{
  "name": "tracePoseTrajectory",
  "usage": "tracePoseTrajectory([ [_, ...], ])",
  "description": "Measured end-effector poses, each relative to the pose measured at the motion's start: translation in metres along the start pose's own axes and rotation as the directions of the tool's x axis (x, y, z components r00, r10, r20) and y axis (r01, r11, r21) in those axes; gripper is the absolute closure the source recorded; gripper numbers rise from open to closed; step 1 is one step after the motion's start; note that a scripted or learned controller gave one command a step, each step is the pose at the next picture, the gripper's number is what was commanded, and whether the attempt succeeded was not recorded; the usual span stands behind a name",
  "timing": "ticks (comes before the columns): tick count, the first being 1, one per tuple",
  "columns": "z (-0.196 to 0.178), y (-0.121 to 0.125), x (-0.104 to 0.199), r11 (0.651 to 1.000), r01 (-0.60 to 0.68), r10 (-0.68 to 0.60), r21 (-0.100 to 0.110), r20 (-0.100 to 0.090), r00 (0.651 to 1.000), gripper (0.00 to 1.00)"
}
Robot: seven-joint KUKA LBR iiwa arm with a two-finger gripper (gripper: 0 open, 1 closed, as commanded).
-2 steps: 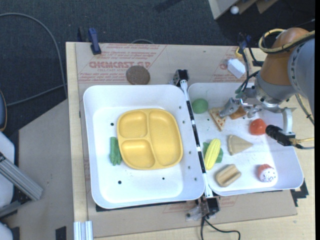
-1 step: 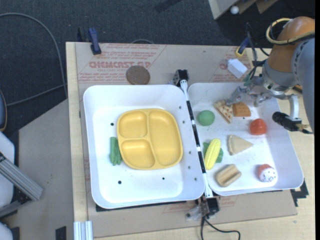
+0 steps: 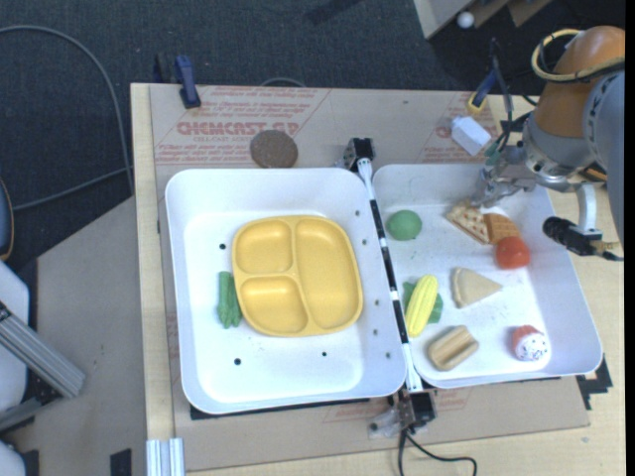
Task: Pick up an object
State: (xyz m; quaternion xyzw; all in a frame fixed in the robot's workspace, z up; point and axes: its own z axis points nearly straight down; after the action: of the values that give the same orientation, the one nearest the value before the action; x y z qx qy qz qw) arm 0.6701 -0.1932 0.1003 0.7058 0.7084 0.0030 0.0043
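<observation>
The gripper (image 3: 493, 188) hangs over the far end of the right bin (image 3: 575, 310), metal fingers pointing down; can't tell from here whether the jaws are spread or closed. Right under the tips is a flat waffle-textured wedge (image 3: 470, 221), tan with a grid pattern, looks like it's touching or nearly so. Just past that on the near side sits an orange chunk (image 3: 502, 227) and a shiny red tomato (image 3: 512, 253). Toward the left of the jaws there's a round green ball (image 3: 404, 225). Further toward the near rim: a bumpy yellow corn cob (image 3: 422, 303), a pale wedge (image 3: 475, 287), a tan bread roll (image 3: 451, 346) and a speckled white-and-red thing (image 3: 529, 343). The left bin (image 3: 193, 296) has a glossy yellow three-section plate (image 3: 296, 273) with a green pod (image 3: 229, 299) beside it.
</observation>
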Motion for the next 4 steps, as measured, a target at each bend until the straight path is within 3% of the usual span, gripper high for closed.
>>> tracePoseTrajectory([
  [1, 0.0, 0.0, 0.0, 1.0, 0.0, 0.0, 0.001, 0.0, 1.0, 0.0],
  [2, -0.011, 0.001, 0.0, 1.0, 0.001, -0.001, -0.003, 0.003, 1.0, 1.0],
  [3, -0.01, 0.001, 0.0, 1.0, 0.001, -0.001, -0.003, 0.003, 1.0, 0.0],
  [4, 0.015, -0.004, -0.001, 1.0, -0.002, 0.002, 0.012, -0.001, 1.0, 0.0],
])
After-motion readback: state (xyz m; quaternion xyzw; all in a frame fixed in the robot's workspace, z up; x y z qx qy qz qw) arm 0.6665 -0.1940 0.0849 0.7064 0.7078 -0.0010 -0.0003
